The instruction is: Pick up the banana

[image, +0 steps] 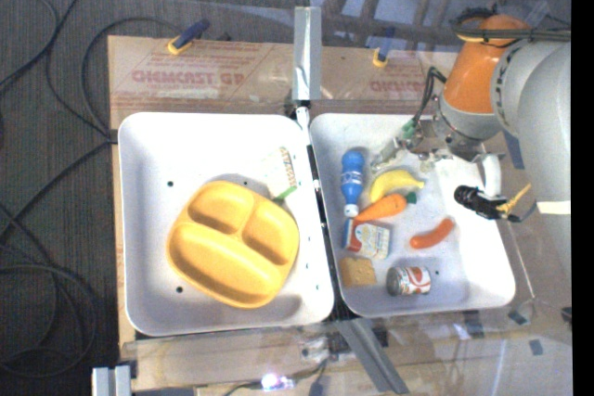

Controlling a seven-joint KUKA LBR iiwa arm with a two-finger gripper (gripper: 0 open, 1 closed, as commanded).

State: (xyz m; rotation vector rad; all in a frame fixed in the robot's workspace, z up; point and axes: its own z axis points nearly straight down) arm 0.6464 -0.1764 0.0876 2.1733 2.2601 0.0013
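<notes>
Right bin [483, 287]: banana [393, 184] just below-left of gripper [415, 146]; gripper state cannot be told.

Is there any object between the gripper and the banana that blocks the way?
Nothing visible blocks it. The gripper hangs just above the banana in the right bin. The carrot lies against the banana's lower side and the blue bottle stands to its left, so both crowd it.
</notes>
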